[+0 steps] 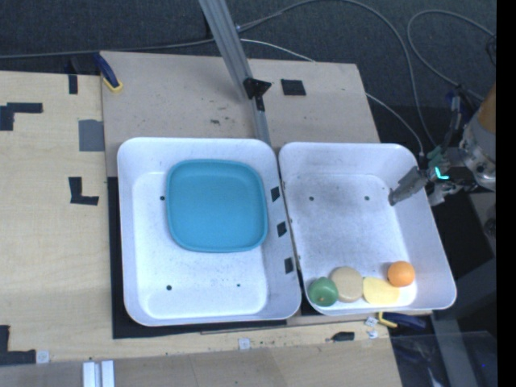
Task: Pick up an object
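Observation:
Several small objects lie along the near edge of the right bin (355,208): a green ball (323,291), a beige round piece (348,283), a yellow piece (379,291) and an orange ball (401,274). They sit close together, touching or nearly so. My gripper (413,185) hovers over the right rim of that bin, well behind the objects and apart from them. Nothing shows in its grasp.
The left bin (145,289) holds a large blue square plate (216,205). A grey metal pole (234,51) slants down to the gap between the bins at the back. Cables trail over the dark floor at the right.

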Available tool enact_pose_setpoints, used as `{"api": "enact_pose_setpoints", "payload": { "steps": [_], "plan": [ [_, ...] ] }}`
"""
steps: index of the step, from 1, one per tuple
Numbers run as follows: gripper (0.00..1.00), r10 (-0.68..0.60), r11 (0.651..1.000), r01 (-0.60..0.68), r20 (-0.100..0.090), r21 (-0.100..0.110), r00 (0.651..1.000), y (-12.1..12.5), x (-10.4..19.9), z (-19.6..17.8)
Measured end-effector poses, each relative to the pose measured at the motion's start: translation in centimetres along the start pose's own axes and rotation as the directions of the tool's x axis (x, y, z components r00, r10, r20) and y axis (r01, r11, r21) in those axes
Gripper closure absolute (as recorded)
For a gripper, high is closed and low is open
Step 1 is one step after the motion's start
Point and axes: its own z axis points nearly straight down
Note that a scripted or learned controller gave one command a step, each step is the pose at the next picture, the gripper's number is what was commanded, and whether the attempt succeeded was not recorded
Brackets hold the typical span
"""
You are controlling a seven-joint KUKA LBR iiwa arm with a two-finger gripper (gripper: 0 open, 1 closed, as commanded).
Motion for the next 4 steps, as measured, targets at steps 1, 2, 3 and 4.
{"api": "enact_pose_setpoints", "payload": {
  "steps": [1,2,3,4],
  "plan": [
    [0.00,0.000,1.000,0.000,0.000,0.000,1.000,0.0,0.0,0.0],
    [0.00,0.000,1.000,0.000,0.000,0.000,1.000,0.1,0.2,4.0],
    [0.00,0.000,1.000,0.000,0.000,0.001,1.000,-0.5,0.4,8.3],
    [0.00,0.000,1.000,0.000,-0.001,0.003,1.000,-0.6,-0.2,14.3]
  ]
}}
